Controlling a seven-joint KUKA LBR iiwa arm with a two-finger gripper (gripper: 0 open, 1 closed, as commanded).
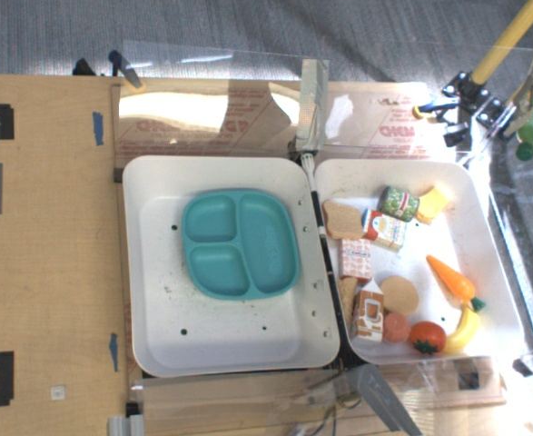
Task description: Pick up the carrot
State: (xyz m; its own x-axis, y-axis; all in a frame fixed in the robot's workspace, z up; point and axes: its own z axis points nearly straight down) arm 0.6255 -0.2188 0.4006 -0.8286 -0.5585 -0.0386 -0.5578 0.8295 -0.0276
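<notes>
In the right bin (pixel 480 209), toward its lower right, you have the carrot (pixel 451 279) lying flat, its tip pointing up-left and its green stub down-right. Just beyond that stub sits a banana (pixel 463 329), touching or nearly so, and a tomato (pixel 427 336) lies beside the banana at the bin's lower edge. To the carrot's left there is bare white floor, then a round biscuit-like piece (pixel 399 294); that open side looks like the better one for a finger to come down on. The rest of the clutter, small cartons and a slice of bread (pixel 342 218), is packed along the divider, well apart from your target. The left bin (pixel 148 271) carries a teal tray (pixel 241 242) with three compartments. At the upper right of the frame, some dark clamp-like hardware (pixel 470 107) hangs off a yellow rod; this may be the gripper, but you cannot tell how its jaws stand. Nothing is touching the carrot, so the pick is not yet begun.
</notes>
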